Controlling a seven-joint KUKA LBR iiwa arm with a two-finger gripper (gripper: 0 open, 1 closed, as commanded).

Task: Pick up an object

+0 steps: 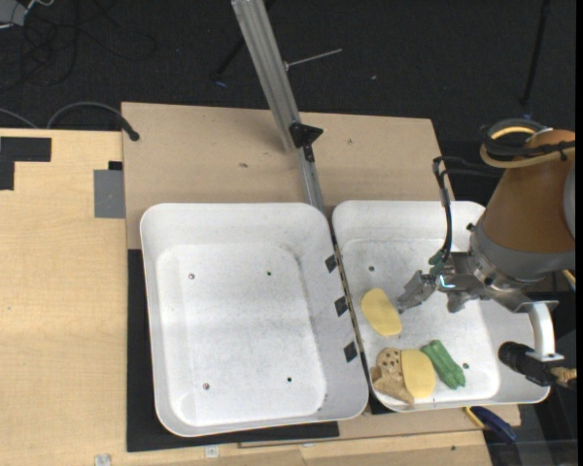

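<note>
In the right bin (408,223) lie several objects. A round yellow piece (381,313) sits near the bin's left wall. Along the front edge are a tan speckled piece (391,371), a second yellow piece (418,375) and a green piece (445,364). My gripper (434,296) hangs low over the middle of this bin, just right of the round yellow piece. It is open, with nothing between its fingers. The left fingertip (411,294) is close to the round yellow piece's upper right edge.
The left bin (175,223) stands beside the right one, with black clips (340,305) along the shared wall. A slanted metal rail (272,85) rises behind the bins. The arm's orange band (525,197) and grey wrist cover the right bin's right side.
</note>
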